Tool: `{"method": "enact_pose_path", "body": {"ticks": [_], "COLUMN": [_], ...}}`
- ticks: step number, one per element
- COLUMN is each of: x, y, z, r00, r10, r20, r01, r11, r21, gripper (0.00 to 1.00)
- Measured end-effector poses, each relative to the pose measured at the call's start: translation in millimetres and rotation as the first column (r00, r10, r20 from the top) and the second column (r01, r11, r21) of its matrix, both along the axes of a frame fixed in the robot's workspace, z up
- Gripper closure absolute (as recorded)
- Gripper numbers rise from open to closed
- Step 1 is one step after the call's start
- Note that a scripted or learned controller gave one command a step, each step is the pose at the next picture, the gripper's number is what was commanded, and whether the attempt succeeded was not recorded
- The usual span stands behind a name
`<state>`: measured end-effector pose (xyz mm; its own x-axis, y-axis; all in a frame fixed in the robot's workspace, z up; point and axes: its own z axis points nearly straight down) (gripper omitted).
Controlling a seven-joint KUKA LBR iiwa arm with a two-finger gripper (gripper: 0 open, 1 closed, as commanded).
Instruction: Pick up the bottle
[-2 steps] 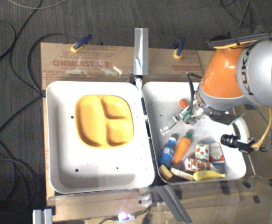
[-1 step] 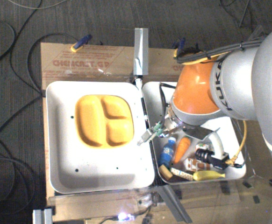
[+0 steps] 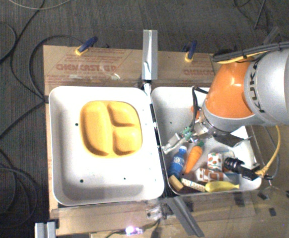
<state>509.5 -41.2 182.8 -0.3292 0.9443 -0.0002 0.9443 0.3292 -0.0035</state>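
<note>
arm [image 3: 263,90]: black letters "KU", rest cut off | cardboard sheet [image 3: 92,66]: faded red print, not readable

You see two white bins side by side: left bin [image 3: 65,182], right bin [image 3: 172,103]. Yellow divided tray [image 3: 110,128] lies in left bin (three compartments). In right bin, carrot [image 3: 193,158] lies tilted, dice [image 3: 214,160] just beside, banana [image 3: 221,186] along near wall. Note cardboard sheet [image 3: 97,66] under bins, blue clamps [image 3: 86,45] on far edge. Cables [image 3: 15,58] trail over dark floor.
</note>
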Motion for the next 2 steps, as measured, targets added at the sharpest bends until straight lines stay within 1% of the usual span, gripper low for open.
{"method": "enact_pose_path", "body": {"ticks": [1, 2], "x": [28.3, 42.2], "y": [-65.3, 50.3], "z": [-12.1, 0.0], "r00": [0.984, 0.999], "r10": [-0.176, -0.037], "r20": [0.001, 0.0], "r01": [0.176, 0.037], "r11": [0.984, 0.999], "r21": [-0.002, 0.0], "gripper": [0.0, 0.0]}}
